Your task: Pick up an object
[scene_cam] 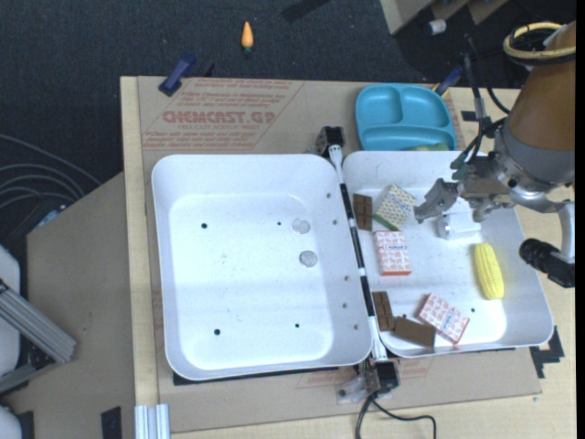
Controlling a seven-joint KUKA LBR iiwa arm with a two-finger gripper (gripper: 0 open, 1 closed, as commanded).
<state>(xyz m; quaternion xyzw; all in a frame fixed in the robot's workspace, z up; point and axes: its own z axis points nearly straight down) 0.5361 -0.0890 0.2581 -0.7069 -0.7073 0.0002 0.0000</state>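
- Arm [546, 108] enters from the right, over the far right part of the right bin [521, 332].
- Gripper [454, 210] hangs above the far half of that bin, just right of the patterned packet; cannot tell whether it is open or closed, and nothing shows between its tips.
- Right bin contents:
  - green-and-white patterned packet [395, 206], tilted, at the far left;
  - brown bar [363, 212] touching the packet's left side, along the bin's left wall;
  - pink-and-white box [392, 252] just near of the packet, roughly at mid-bin;
  - yellow corn cob [488, 270] at the right, lying lengthwise far to near, well apart from the box;
  - second pink-and-white packet [443, 317] at the near edge, tilted;
  - two brown bars [397, 322] at the near left corner, beside that packet.
- Left bin [183, 190]: two small grey discs [304, 242] right of centre.
- Blue divided tray [405, 117] sits on the tabletop [228, 108] just beyond the right bin.
- Small orange carrot-shaped piece [247, 35] lies on the dark floor beyond the tabletop.
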